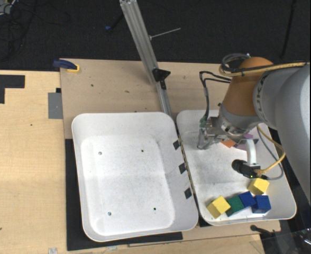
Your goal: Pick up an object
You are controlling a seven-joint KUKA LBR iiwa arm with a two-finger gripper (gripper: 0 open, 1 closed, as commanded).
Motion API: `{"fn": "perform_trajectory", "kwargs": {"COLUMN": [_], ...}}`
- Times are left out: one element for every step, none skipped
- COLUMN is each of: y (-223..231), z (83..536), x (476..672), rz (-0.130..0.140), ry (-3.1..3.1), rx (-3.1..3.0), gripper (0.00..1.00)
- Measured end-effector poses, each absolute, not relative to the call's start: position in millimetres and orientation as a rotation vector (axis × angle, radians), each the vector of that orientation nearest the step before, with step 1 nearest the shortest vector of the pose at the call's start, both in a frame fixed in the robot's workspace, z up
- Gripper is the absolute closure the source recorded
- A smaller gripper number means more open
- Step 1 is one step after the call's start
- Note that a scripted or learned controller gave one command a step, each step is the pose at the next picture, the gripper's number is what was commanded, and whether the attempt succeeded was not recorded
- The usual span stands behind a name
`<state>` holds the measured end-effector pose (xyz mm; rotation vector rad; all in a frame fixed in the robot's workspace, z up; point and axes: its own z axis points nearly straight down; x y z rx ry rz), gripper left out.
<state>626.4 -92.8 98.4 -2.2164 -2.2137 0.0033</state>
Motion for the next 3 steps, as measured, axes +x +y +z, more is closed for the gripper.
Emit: {"fn": "perform_trajectory", "kwargs": {"y": [-98.2, -104.9, -97.2], "z": [153.7, 199.3, 248.0], "x": [636.6, 634.4, 638.6], "rz": [-0.003, -0.002, -0.004], "ry": [-2.222, -2.223, -2.224], "rx": [-2.224, -2.224, -2.222], "gripper": [1.00, 1.00, 1.00]}}
